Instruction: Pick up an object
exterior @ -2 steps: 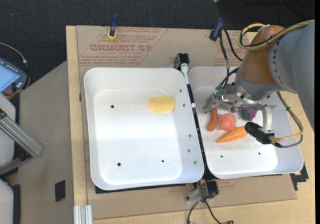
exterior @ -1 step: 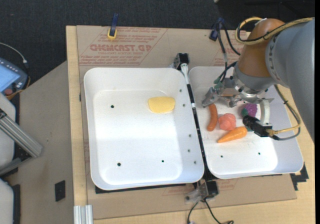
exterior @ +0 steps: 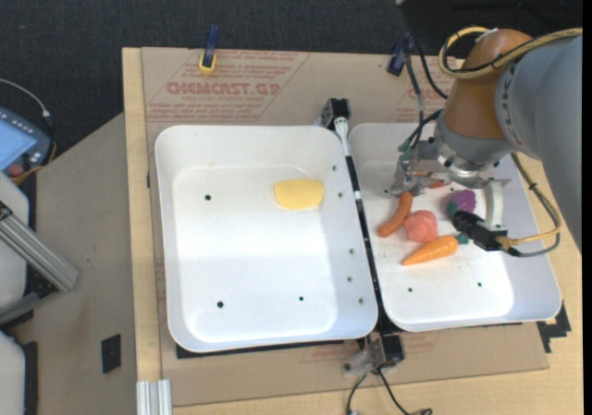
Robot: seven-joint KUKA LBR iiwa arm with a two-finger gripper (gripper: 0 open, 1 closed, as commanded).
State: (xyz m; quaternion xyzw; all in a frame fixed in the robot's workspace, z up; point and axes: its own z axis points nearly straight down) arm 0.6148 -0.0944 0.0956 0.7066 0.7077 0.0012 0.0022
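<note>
**Gripper lowered into the right bin above the toy food**

Currently, the gripper [exterior: 427, 175] is seen low over the far part of the right bin [exterior: 518, 298], with the grey arm and its orange band [exterior: 474, 94] reaching in from the right. Whether it is open or closed cannot be told from this view. Just beside and below it, an orange-red sausage-shaped piece [exterior: 396, 215] lies with its long axis slanted, its upper end pointing toward the gripper and its lower end toward the divider between the bins. A pink rounded piece [exterior: 422, 225] rests next to it. A carrot [exterior: 431, 251] lies nearly level, slightly tilted, its narrow tip pointing left. A purple piece [exterior: 462, 201] is partly hidden under the wrist. A yellow flat piece [exterior: 299, 193] lies alone in the left bin [exterior: 185, 247].
</note>
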